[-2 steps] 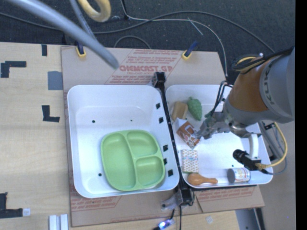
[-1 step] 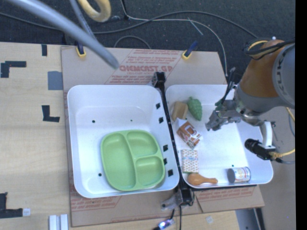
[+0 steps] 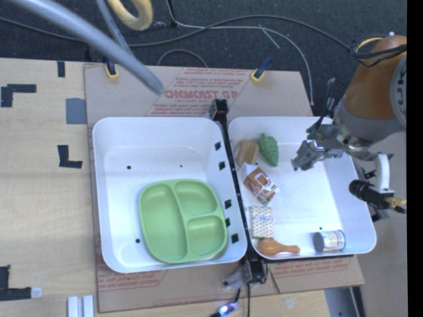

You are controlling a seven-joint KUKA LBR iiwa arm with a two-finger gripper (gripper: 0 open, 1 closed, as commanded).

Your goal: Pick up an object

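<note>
Two white bins sit on the counter: the left bin [image 3: 109,177] holds a green plate [image 3: 183,220], while the gripper [image 3: 305,156], whose opening I cannot tell, hovers at three o'clock from the green toy [image 3: 269,148] in the right bin [image 3: 353,210].

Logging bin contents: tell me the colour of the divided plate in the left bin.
Light green; the divided plate shows best in the camera view.
</note>
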